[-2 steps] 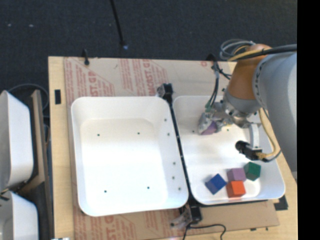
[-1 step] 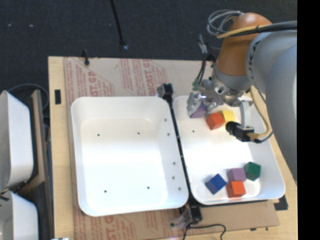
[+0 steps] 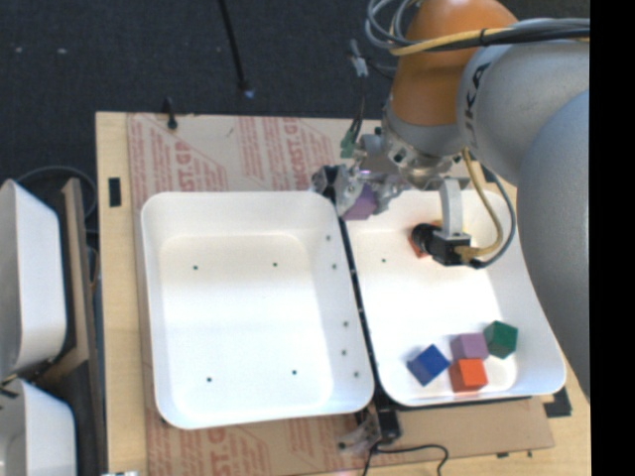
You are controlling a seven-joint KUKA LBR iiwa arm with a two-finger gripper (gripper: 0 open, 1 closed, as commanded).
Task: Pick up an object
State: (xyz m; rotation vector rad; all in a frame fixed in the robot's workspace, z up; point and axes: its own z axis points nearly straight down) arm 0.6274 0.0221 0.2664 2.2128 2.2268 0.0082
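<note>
Gripping a purple block point(image 3: 361, 202), my gripper point(image 3: 355, 194) hangs over the right bin point(image 3: 516, 296) at its far left corner (four blocks point(image 3: 462, 357) sit along its near edge).

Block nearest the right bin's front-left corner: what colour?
Blue, clearest in the camera view.

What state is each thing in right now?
Gripper: raised over the right bin's far left corner, a purple piece at its tip.
Blue block: lying in right bin.
Purple block: lying there, beside the others.
Orange block: same cluster.
Green block: same cluster.
</note>
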